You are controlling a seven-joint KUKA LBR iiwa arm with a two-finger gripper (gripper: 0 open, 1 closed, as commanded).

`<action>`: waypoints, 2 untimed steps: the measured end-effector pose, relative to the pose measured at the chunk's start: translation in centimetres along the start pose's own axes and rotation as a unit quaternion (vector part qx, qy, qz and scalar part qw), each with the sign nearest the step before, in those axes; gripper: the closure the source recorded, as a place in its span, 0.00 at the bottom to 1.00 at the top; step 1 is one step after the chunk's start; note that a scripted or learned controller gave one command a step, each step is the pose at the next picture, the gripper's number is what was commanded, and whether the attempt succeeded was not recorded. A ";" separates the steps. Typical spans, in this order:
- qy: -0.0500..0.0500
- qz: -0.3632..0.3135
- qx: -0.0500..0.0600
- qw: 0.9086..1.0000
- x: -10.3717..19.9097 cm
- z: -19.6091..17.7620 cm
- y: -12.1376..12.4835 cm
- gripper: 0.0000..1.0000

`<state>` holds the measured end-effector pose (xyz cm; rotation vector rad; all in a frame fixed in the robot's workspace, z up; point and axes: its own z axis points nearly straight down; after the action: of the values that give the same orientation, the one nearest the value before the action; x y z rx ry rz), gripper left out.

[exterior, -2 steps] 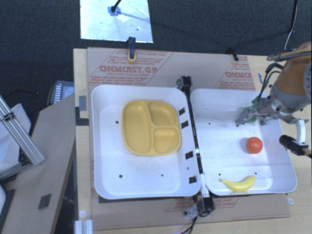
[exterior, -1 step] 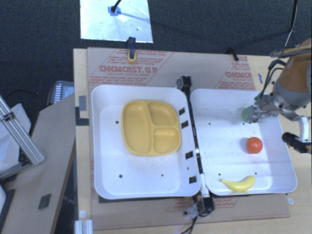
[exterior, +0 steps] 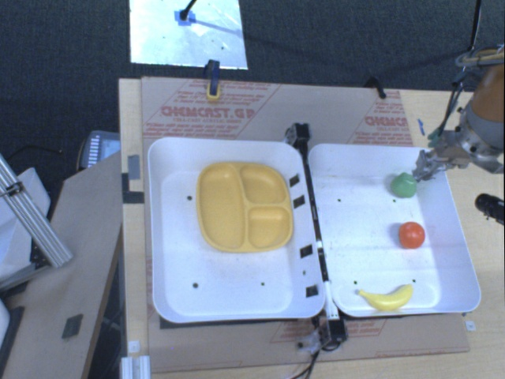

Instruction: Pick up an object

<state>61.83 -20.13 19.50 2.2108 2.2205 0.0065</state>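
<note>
Since the task lets me take any object, I go by what lies in the right bin [exterior: 461, 247], near edge first. Nearest the camera is a yellow toy banana [exterior: 387, 297], lying flat along the bin's front wall, long axis running left-right with the tips curling up toward the far side. Further in sits a red-orange tomato-like ball [exterior: 411, 234], round, glossy, standing alone and well apart from the banana. Further again is a small green rounded fruit [exterior: 403, 185], lime-like, matte, no clear long axis, near the bin's far right corner.

The gripper [exterior: 427, 167] comes in from the right and sits just beside that green fruit, up and to the right of it, tips about touching its upper right edge. So the fruit lies down-left of the fingers, not between them as far as I can see. I cannot tell how the fingers stand; too small and blurred at the tip. I judge green is the target, being by far the closest of the three; a short shift down-left should centre over it.

Left bin [exterior: 162, 212] holds a yellow divided tray [exterior: 245, 206], three compartments, not in play.
</note>
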 end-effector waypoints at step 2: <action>0.001 0.000 0.002 1.000 -0.2 -7.1 0.2 1.00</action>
<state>61.94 -20.28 26.57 2.2129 2.2236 0.0035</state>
